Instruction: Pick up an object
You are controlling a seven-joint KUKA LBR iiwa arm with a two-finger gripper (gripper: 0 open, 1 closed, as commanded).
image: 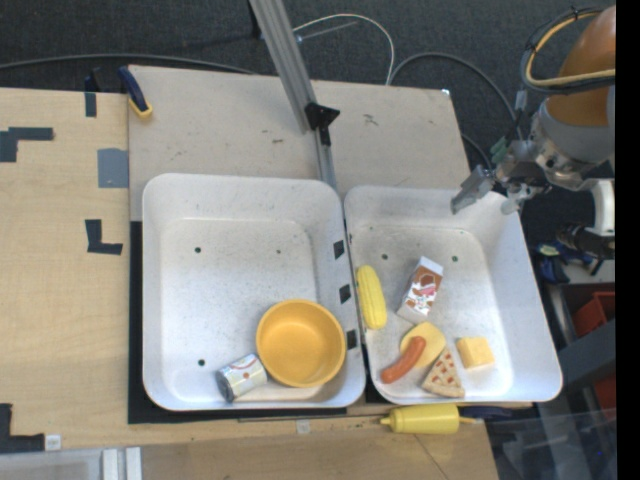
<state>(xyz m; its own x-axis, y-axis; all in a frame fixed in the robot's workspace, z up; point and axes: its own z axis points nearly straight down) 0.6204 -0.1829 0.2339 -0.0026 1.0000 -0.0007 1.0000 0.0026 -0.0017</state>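
Looking down at a slant on a pale wooden desk that carries two shallow white plastic bins side by side, both with rounded corners and speckled, scuffed floors. The left bin holds a round, smooth yellow-orange bowl near its lower right corner, and just left of the bowl a small metal can lies on its side with a red and white label. The right bin holds toy food clustered in its lower half: a bumpy yellow corn cob standing lengthwise near the bin's left wall, a small white and red carton tilted to its right, a red sausage resting against a yellow rounded piece, a triangular pizza slice with red dots, and a yellow cheese block just right of the slice. A yellow mustard bottle lies on its side on the desk, below the right bin's lower rim.

At the upper right of the frame, the grey arm with its orange band reaches in, and the gripper hovers over the right bin's upper right corner, well apart from the toys. Its dark fingers hold nothing; whether they are spread or closed cannot be told. A grey metal pole slants down from the top centre toward the gap between the bins.
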